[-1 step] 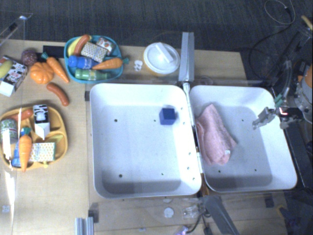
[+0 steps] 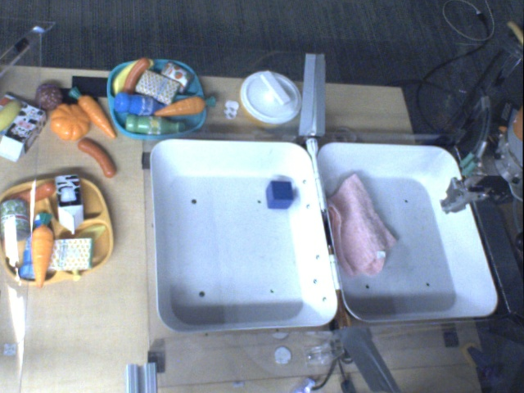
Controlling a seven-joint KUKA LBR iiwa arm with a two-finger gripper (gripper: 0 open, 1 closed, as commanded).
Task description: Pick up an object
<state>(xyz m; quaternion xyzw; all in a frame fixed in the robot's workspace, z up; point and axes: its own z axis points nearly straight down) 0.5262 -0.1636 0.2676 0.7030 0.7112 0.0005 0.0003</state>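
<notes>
A small blue cube [image 2: 280, 193] lies in the left white bin [image 2: 180, 301], toward its upper right. A crumpled pink cloth [image 2: 358, 226] rests in the right white bin [image 2: 426, 301], against its left wall. My gripper [image 2: 456, 197] hangs over the right bin's right rim, well to the right of the cloth and far from the cube. It holds nothing that I can see.
A blue bowl [image 2: 123, 125] of toy food and a white lidded dish [image 2: 270, 97] stand behind the left bin. A yellow plate [image 2: 102, 219] of toys, a toy pumpkin [image 2: 67, 121] and a sausage [image 2: 98, 158] lie on the bench at left. Cables trail at the far right.
</notes>
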